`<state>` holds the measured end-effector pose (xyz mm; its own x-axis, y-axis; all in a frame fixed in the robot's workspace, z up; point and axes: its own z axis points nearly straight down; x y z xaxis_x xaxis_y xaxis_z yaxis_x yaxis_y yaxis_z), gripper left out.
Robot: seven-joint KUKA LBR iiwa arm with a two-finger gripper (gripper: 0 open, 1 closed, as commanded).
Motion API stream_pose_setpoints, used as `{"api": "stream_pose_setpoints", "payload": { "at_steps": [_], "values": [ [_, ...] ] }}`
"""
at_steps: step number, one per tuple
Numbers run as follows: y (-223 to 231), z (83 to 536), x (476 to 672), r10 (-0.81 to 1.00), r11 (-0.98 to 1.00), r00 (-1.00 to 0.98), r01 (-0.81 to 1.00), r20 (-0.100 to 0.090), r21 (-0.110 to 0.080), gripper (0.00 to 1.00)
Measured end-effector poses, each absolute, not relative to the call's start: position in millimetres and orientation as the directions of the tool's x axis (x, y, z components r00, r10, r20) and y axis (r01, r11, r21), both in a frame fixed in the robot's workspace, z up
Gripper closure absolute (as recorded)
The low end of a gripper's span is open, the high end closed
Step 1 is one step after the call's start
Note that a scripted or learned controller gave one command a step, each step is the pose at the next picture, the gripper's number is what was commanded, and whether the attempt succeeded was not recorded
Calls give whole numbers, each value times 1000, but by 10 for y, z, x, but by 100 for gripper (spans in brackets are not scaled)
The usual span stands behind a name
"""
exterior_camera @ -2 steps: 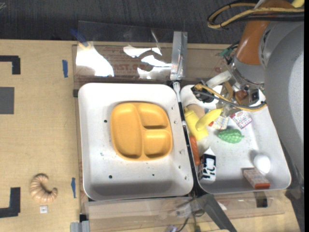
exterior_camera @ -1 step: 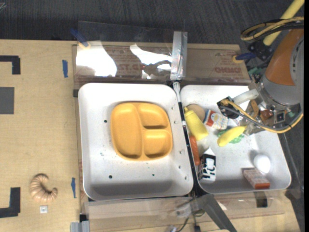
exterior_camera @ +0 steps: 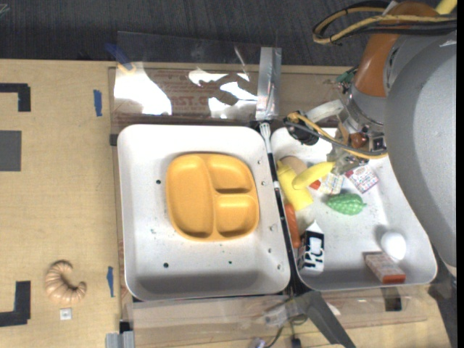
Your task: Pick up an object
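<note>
My gripper [exterior_camera: 335, 171] hangs low over the back of the right bin [exterior_camera: 417, 227], its grey arm reaching in from the upper right. Directly under and beside it lie a yellow banana-shaped toy [exterior_camera: 301, 183] and a small pink-and-white packet [exterior_camera: 362, 178]. A green lumpy object [exterior_camera: 346, 205] sits just in front of the gripper. Along the bin's left wall lie an orange piece [exterior_camera: 290, 216] and a black-and-white item [exterior_camera: 312, 249]. A white ball [exterior_camera: 394, 243] and a brown block [exterior_camera: 384, 268] rest at the front right.
The left bin [exterior_camera: 138, 252] holds a yellow divided plate [exterior_camera: 212, 194]. A tan croissant-shaped toy [exterior_camera: 65, 281] lies on the wooden bench at the far left. Yellow and black cables [exterior_camera: 362, 17] loop above the arm, and a clear taped panel [exterior_camera: 196, 85] stands behind the bins.
</note>
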<state>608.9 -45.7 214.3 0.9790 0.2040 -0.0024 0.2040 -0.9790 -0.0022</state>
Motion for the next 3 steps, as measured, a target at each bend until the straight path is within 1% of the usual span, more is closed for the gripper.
{"api": "stream_pose_setpoints", "payload": {
  "at_steps": [1,2,3],
  "values": [
    [-391,1826,5537,200,-980,980,200,-7,-4,100],
    [93,1839,5702,203,-979,979,203,-1,-2,100],
    [-621,1840,5436,225,-974,974,225,-5,-2,100]
  ]
}}
